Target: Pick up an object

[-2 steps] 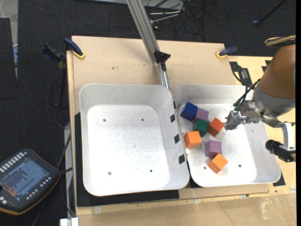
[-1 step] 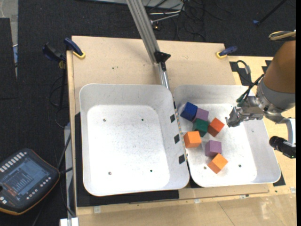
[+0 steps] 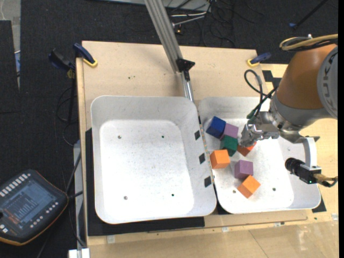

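The grey arm (image 3: pixel 309 85) with its orange band reaches in from the right and ends low over the right bin (image 3: pixel 279 198). Its gripper (image 3: pixel 248 140) sits down among the blocks, just above a small red-orange block (image 3: pixel 245 150) that peeks out beneath it. Whether the gripper is spread or pinching anything cannot be told from this angle, since the wrist body covers the tips.

The left bin (image 3: pixel 107 160), the larger of the two as seen here, is a shallow white tray with rounded corners and a speckled floor. The right bin touches it along a shared edge marked by a few dark tabs.

All the blocks lie in the right bin, clustered toward its left half. A blue cube (image 3: pixel 216 126) sits farthest back, with a light purple cube (image 3: pixel 231 130) touching its right side. A dark green cube (image 3: pixel 230 144) lies just in front of those, beside the gripper. An orange cube (image 3: pixel 219 158) rests near the bin's left wall. A purple cube (image 3: pixel 243 169) lies in front of the green one, and another orange cube (image 3: pixel 249 186) sits nearest the front.

A handheld pendant (image 3: pixel 27 206) with a screen lies on the floor at lower left; its display text is too small to read.
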Available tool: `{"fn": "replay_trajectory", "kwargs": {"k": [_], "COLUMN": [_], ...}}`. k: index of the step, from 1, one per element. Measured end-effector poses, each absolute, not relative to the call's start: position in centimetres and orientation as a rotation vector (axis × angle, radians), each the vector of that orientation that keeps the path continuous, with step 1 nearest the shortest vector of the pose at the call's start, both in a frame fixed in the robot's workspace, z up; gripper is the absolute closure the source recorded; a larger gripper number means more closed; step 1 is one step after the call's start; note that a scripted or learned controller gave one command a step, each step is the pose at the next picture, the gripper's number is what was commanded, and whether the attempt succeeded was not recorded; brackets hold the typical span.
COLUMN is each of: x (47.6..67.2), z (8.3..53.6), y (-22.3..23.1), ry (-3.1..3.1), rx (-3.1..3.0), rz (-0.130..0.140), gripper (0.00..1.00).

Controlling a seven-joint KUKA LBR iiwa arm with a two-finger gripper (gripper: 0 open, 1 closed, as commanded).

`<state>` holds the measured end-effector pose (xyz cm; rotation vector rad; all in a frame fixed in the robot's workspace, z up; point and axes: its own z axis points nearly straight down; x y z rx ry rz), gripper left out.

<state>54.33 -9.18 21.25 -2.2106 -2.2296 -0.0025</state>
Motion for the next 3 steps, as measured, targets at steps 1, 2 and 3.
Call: {"fn": "replay_trajectory", "kwargs": {"k": [1, 2, 3], "x": [53.7, 51.9, 51.9], "z": [20.9, 20.9, 22.0], "y": [-3.6, 1.5, 6.6], "ry": [-2.229, -2.228, -2.231], "rx": [-2.210, -2.210, -2.211], "rz": [-0.001, -0.001, -0.002], "gripper": [1.00, 1.00, 1.00]}}
